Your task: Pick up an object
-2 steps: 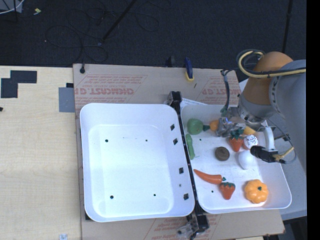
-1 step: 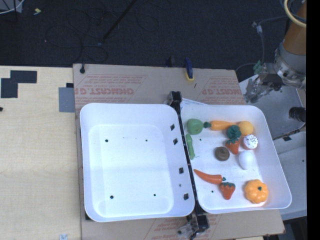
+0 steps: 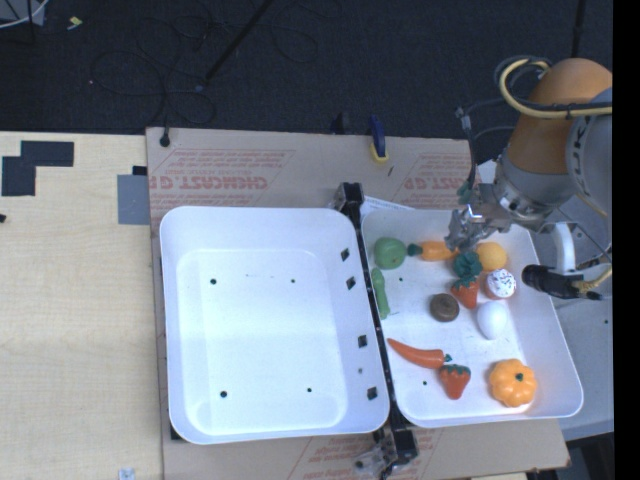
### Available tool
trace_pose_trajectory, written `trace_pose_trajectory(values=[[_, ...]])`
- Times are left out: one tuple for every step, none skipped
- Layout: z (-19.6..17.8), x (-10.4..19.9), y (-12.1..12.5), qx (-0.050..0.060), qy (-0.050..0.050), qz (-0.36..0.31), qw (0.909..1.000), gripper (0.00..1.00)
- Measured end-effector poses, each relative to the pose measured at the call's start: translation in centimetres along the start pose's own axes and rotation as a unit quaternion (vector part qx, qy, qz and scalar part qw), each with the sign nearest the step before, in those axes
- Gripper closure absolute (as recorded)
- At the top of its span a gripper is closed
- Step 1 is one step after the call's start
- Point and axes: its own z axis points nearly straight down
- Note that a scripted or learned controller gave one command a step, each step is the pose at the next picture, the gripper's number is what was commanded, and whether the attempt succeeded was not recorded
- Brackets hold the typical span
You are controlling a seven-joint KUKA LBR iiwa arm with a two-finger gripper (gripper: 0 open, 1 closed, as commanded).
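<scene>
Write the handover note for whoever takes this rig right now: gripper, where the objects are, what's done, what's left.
Gripper: low over the far end of the right bin, above the orange carrot piece and teal-topped toy. Whether it is open or shut cannot be told; nothing is visibly held.
Objects, all in the right bin: green ball, yellow lemon, white patterned ball, brown disc, white egg, red chili, strawberry, orange pumpkin. A green stick lies along the divider.
Done: arm is over the cluster.
Left: grasp one object and lift it.
</scene>
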Motion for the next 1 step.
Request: trace_pose_trajectory(values=[[9.41,-0.99,0.00,0.000,0.000,0.002,1.0000,1.00]])
